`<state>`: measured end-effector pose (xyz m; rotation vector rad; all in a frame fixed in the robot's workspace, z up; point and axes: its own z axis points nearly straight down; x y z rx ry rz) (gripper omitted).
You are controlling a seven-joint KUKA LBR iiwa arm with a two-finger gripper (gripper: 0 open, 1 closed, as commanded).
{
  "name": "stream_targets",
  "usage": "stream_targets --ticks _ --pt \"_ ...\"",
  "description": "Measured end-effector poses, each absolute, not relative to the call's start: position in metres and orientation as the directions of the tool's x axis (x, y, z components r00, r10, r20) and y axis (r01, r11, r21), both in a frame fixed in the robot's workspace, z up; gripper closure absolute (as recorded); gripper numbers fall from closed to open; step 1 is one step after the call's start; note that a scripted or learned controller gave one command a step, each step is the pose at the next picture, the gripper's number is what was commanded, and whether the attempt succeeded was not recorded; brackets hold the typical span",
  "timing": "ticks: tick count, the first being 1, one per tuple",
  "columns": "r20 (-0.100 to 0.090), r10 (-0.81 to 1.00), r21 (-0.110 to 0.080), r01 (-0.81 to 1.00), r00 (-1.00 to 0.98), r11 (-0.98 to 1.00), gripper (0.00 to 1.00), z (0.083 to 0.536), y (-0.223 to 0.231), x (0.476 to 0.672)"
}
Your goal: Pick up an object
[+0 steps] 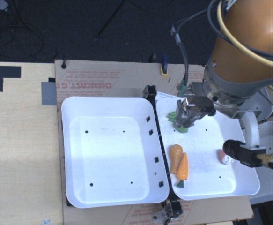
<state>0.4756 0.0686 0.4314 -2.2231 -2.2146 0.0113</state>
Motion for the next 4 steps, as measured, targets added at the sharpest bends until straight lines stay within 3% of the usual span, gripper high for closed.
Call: stream_targets --ticks 1,2,3,4 --pt "-0.002 1.000 -0.003 1.000 0.000 0.000 1.00 0.425 0.082 0.548" --pt "0.003 1.000 0.008 1.000 -0.004 0.004 1.00 0.535 0.115 0.506" --pt "-0.006 1.000 -0.022 1.000 -0.001 0.001 1.00 0.366 0.133 0.473" --pt "0.002 1.000 0.007 1.000 -0.002 0.002 1.00 0.465 0.129 0.477"
